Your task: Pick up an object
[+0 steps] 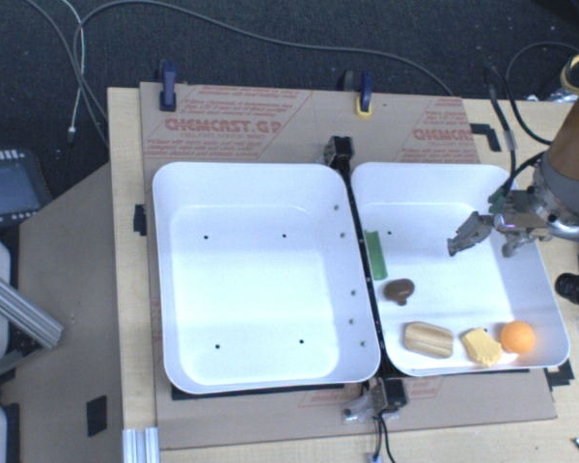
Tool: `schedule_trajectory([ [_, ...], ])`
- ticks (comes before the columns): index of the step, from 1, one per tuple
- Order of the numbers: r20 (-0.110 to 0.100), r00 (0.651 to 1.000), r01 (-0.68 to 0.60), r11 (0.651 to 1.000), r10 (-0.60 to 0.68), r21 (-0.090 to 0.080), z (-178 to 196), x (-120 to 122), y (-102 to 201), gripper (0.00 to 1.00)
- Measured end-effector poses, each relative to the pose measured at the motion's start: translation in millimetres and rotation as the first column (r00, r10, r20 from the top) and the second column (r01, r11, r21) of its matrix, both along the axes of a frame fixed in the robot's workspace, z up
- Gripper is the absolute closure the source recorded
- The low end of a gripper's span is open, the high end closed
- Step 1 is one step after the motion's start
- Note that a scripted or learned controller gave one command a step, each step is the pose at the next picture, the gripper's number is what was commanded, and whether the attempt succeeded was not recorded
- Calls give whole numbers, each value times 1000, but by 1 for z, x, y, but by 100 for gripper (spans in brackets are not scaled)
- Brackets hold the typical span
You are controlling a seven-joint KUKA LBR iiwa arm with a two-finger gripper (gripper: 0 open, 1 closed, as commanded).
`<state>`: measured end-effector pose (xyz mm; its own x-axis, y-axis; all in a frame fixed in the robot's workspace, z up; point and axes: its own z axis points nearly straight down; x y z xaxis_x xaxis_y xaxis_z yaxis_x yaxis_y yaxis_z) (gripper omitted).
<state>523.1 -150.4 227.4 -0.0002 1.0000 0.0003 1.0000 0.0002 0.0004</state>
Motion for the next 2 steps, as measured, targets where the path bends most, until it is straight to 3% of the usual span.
schedule_trajectory([
  [1,-11,1000,6,1000,-6,1,-126,-26,-60,0],
  [2,1,1000,3,1000,-3,0,-103,-42,-52,0],
])
